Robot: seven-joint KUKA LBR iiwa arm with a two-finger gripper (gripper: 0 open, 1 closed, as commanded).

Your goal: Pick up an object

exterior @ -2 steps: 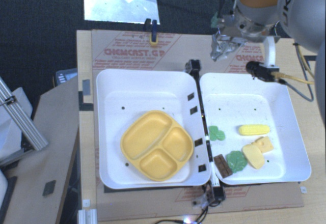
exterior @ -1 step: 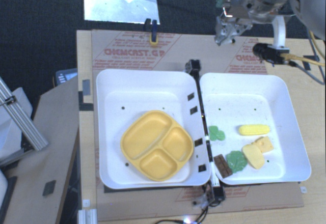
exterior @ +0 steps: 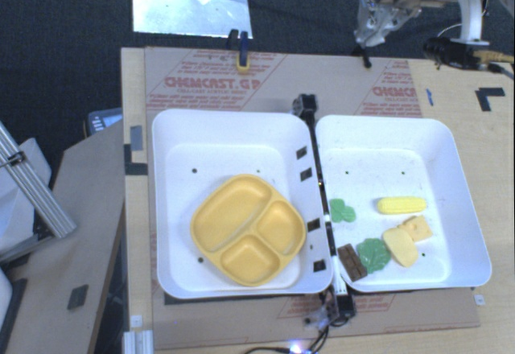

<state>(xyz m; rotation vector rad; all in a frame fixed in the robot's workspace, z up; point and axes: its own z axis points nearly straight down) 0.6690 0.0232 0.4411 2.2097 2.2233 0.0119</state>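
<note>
Brown board printed with red lettering covers the bench (exterior: pixel 265 83), and two shallow white bins sit on it side by side. Left bin (exterior: pixel 177 151) holds a yellow divided tray (exterior: pixel 248 229) with three compartments. Right bin (exterior: pixel 378 139) holds the small things: a yellow corn cob (exterior: pixel 401 204), a pale cheese wedge (exterior: pixel 416 228), a yellow slab (exterior: pixel 400 247), two green leafy pieces (exterior: pixel 342 211) (exterior: pixel 373 253) and a brown chocolate bar (exterior: pixel 351 261) near the divider. My gripper (exterior: pixel 372 32) hangs well apart from them, beyond the bins' far edge, gripping nothing; how wide my jaws stand I cannot tell.
</note>
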